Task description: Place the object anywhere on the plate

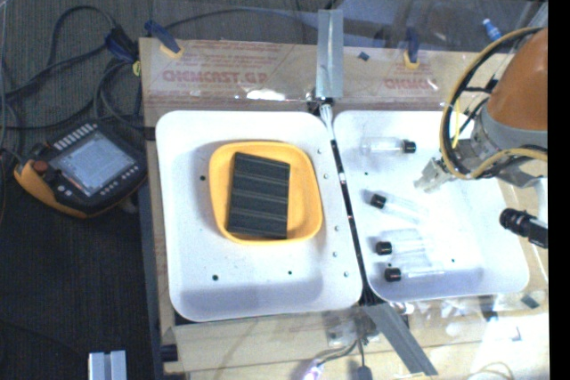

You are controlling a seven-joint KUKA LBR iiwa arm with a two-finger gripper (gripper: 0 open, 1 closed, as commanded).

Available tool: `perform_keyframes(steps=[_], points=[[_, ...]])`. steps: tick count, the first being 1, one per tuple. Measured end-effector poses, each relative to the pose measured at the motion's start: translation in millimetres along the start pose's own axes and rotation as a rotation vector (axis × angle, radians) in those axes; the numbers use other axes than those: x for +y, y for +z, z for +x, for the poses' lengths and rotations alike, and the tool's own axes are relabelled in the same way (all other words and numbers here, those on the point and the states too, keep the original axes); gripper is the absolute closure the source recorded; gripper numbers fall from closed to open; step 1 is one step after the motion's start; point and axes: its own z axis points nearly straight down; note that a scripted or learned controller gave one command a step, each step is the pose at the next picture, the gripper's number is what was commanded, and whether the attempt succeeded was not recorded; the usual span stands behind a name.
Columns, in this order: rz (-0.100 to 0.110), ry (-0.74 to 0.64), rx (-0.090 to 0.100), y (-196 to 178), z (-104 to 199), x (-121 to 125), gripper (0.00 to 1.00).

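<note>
Yellow plate (pixel 217 191) (dark ridged block (pixel 259 195) aboard)

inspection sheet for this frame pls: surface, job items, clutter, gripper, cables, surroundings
Surface: bench with left bin and right bin side by side.
Job's things: yellow plate in left bin; dark ribbed block lying on it.
Clutter: four clear vials with black caps in right bin.
Gripper: gripper over right bin; nothing seen held.
Cables: yellow and black loops at the wrist; black leads on the floor.
Surroundings: teach pendant on the carpet, left.
</note>
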Motion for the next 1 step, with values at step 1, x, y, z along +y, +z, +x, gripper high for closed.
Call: perform_keyframes(steps=[1], points=[[0.000,0.000,0.000,0.0,-0.1,-0.1,0.00]])
